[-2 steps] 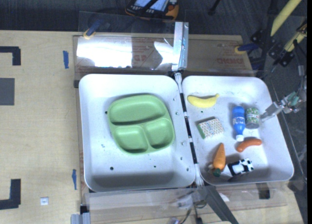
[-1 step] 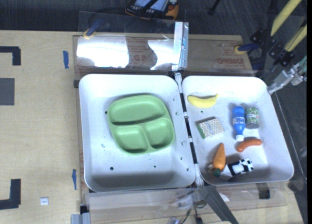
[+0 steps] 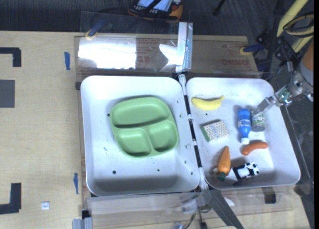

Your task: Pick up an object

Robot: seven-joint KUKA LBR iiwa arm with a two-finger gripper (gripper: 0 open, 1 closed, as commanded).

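Observation:
The right bin (image 3: 279, 173) holds a yellow banana (image 3: 208, 102), a patterned square packet (image 3: 216, 130), a blue bottle (image 3: 243, 123) and a small greenish container (image 3: 258, 121). An orange sausage-shaped toy (image 3: 254, 147), a carrot (image 3: 224, 160) and a black-and-white toy (image 3: 246, 171) lie nearer the front. My gripper (image 3: 264, 106) reaches in from the right over the bin's right side, its tip just above the greenish container and beside the blue bottle. I see nothing held in it.
The left bin (image 3: 94, 168) carries a green divided plate (image 3: 144, 125). A clear plastic sheet (image 3: 129, 49) lies behind the bins. A ridge (image 3: 189, 123) separates the two bins. Cables and stands crowd the upper right.

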